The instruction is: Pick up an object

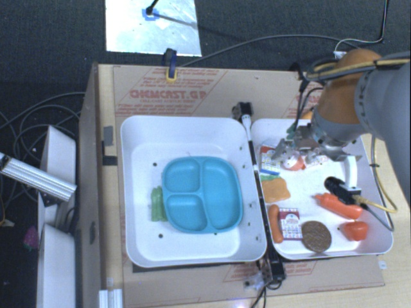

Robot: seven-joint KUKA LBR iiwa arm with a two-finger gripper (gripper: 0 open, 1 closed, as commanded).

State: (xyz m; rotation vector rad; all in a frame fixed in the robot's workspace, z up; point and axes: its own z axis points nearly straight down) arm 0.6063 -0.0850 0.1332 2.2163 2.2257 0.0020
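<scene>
My gripper (290,153) hangs low over the upper left part of the right bin (379,233). A small red and white object (295,164) lies right under it, and I cannot tell whether they touch. Just left of it lies a white packet with green and blue marks (268,167). Below them lie an orange toast slice (277,189), a sausage (274,224), a small red box (290,223), a brown round cookie (316,235), an orange carrot (338,205) and a red piece (355,230).
The left bin (138,140) holds a blue divided plate (201,193) with a green piece (157,204) at its left side. The grey arm (366,98) reaches in from the right over the right bin's top edge.
</scene>
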